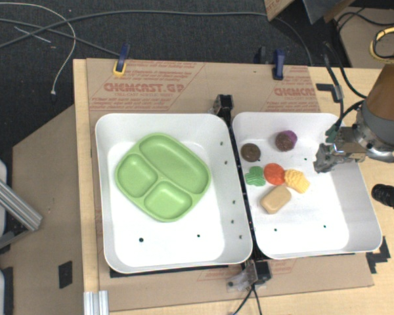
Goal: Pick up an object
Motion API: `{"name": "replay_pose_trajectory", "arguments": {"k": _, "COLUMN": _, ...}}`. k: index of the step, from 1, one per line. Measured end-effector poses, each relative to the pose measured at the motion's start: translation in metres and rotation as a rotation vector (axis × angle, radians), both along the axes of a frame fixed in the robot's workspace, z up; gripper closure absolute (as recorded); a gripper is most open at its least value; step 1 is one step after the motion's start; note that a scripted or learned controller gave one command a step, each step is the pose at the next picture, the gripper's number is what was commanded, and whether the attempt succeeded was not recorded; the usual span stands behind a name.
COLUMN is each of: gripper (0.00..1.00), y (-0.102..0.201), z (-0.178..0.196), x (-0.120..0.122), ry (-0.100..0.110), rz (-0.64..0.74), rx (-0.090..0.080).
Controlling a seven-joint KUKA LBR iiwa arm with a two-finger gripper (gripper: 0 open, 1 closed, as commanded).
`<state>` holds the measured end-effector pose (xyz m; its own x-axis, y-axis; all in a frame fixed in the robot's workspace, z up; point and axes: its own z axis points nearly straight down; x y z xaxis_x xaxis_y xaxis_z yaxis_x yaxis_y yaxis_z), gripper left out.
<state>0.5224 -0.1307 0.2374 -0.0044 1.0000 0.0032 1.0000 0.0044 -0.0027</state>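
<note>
On the bench, 2 shallow white bins sat side by side on a cardboard sheet (pixel 184 84) printed with red lettering. Inside the left white bin (pixel 118 241) lay a light green plastic plate with 3 compartments (pixel 161 176), set toward the bin's upper half and turned at a slant.

The right white bin (pixel 335 235) held 5 small toy food pieces gathered in its upper left part. A dark purple round piece (pixel 285 140) lay farthest back, with a brown round piece (pixel 251 152) near it to the left. Closer to the camera, a green leafy piece (pixel 255 176), an orange-red round piece (pixel 274 173) and a yellow ridged piece (pixel 297 180) formed a row, each just beside the next. A tan oblong piece (pixel 276 199) lay just below that row, touching or almost touching the yellow one.

The grey two-finger gripper (pixel 323 161) hung over the right bin's upper right area, to the right of the yellow piece and apart from it. Whether its fingers were released or clenched could not be told; nothing was seen between them.
</note>
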Motion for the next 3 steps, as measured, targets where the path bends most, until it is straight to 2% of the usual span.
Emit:
{"name": "replay_pose_trajectory", "arguments": {"k": 2, "gripper": 1.0, "y": 0.114, "z": 0.01, "x": -0.015, "ry": 0.0, "rz": 0.003, "rx": 0.001}}
{"name": "replay_pose_trajectory", "arguments": {"k": 3, "gripper": 1.0, "y": 0.171, "z": -0.004, "x": -0.022, "ry": 0.002, "rz": 0.002, "rx": 0.0}}
